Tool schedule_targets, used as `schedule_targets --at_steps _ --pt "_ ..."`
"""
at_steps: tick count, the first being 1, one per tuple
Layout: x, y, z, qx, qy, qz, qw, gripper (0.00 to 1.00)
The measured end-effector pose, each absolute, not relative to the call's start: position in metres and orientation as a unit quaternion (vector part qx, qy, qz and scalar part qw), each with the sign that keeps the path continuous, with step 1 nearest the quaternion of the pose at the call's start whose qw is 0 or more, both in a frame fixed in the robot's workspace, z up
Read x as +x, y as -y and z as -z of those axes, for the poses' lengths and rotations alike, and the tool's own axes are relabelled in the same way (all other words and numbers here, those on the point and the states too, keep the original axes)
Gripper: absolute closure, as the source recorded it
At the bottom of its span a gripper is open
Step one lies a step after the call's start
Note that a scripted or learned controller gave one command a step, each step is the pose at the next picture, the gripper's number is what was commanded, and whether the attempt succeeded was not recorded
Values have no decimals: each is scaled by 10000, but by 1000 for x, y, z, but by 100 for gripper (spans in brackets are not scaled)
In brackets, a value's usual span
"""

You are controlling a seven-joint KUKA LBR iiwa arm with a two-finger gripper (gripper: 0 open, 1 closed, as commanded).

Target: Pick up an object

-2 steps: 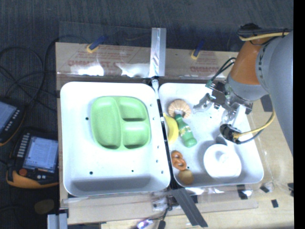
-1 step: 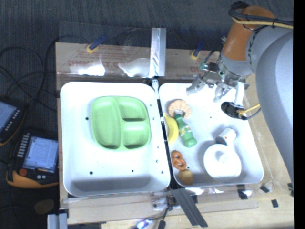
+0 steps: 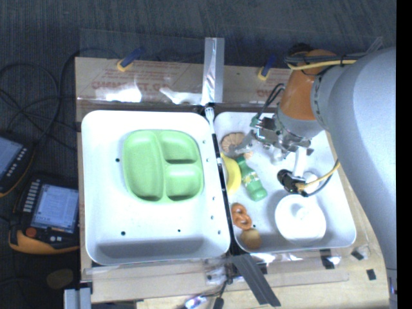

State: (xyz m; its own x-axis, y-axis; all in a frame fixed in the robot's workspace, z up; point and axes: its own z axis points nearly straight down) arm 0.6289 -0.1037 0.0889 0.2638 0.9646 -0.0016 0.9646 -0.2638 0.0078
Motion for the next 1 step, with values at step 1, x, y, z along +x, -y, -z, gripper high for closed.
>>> schedule_targets --at_steps 1 --pt "630 103 -101 7947 -6069 -44 36 100"
